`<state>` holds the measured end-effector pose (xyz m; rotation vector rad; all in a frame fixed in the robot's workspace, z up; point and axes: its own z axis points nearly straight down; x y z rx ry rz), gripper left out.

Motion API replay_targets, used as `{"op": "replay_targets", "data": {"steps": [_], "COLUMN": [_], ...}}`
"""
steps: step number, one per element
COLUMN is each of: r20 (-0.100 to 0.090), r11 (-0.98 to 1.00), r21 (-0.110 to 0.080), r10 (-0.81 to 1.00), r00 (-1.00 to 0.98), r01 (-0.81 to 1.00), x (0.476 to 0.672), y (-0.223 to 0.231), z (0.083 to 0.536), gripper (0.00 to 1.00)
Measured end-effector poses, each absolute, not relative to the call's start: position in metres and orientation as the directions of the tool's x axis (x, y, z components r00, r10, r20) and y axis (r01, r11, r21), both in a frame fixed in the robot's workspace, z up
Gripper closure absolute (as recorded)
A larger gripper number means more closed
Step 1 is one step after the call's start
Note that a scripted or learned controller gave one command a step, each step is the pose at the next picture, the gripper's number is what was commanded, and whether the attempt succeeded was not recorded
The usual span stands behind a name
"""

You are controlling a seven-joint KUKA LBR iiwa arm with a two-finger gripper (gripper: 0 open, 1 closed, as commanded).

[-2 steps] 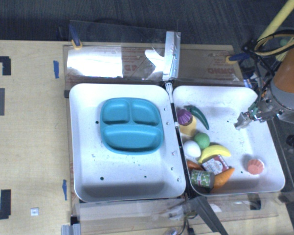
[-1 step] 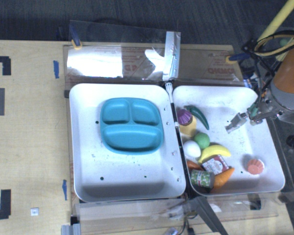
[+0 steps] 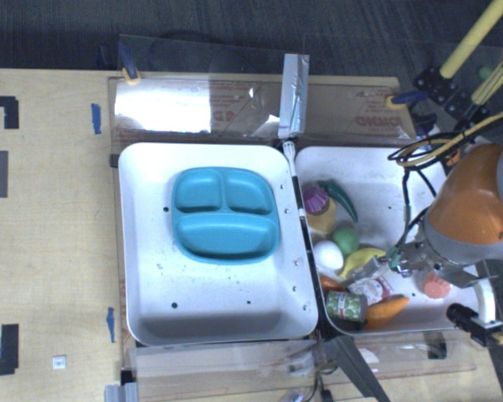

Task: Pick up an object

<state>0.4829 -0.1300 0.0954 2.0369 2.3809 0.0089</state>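
Note:
The right bin holds a heap of toy food along its left and front sides. In it lie a purple vegetable with a green stalk, a white egg, a green ball, a yellow banana, an orange carrot, a green packet and a red-and-white packet. A pinkish-red piece lies apart at the front right. My gripper hangs low in this bin, just right of the banana, under the arm's orange band.
The left bin bears a blue divided plate. A clear upright divider stands behind the bins. Cables loop over the right bin's back right corner, and a yellow pole crosses the top right.

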Motion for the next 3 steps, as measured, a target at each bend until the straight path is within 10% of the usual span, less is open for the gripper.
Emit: {"op": "replay_targets", "data": {"steps": [2, 3], "r20": [-0.003, -0.005], "r11": [0.124, 0.125], "r21": [0.006, 0.012], "r10": [0.992, 0.992], "r00": [-0.124, -0.125], "r01": [0.992, 0.992], "x": [0.576, 0.577], "y": [-0.1, -0.101], "z": [0.087, 0.1], "gripper": [0.0, 1.0]}}
